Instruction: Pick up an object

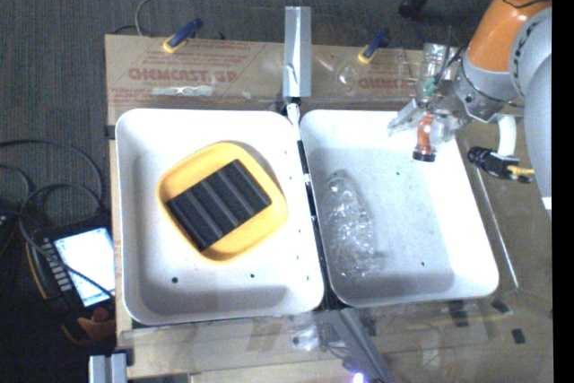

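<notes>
My gripper [425, 123] hangs over the far right corner of the right bin [466, 220]. Between its pale fingers [401, 118] sits a small orange object [424, 137] with a dark lower end, held upright above the bin floor. A crumpled clear plastic piece [348, 222] lies on the left side of the right bin. In the left bin [143, 265] rests a yellow rounded block with a black ridged top [221, 201].
A metal post [297, 58] rises at the back where the two bins meet. Blue clamps [182, 34] [376, 45] hold the board behind the bins. A tablet [76, 257] and cables lie on the floor to the left.
</notes>
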You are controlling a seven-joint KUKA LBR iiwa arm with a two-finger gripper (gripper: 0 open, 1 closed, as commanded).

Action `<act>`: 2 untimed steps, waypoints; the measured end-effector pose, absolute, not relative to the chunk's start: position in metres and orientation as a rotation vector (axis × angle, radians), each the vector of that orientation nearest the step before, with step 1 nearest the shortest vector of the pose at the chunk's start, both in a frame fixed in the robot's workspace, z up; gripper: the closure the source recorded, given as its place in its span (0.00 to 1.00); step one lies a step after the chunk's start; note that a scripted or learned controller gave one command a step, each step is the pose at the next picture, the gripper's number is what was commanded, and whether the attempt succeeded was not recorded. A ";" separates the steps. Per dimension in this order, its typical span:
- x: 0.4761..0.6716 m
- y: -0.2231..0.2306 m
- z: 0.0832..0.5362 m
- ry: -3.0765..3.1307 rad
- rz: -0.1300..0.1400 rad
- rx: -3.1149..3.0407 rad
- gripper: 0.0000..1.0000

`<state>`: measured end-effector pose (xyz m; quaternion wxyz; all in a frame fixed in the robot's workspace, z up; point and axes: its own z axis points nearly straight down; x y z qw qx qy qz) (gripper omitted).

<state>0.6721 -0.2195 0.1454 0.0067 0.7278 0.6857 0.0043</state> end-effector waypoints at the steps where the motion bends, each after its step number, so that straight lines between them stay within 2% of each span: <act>1: 0.674 -0.219 0.144 2.175 0.018 2.241 0.00; 2: 0.671 -0.208 0.100 2.532 0.001 1.886 0.00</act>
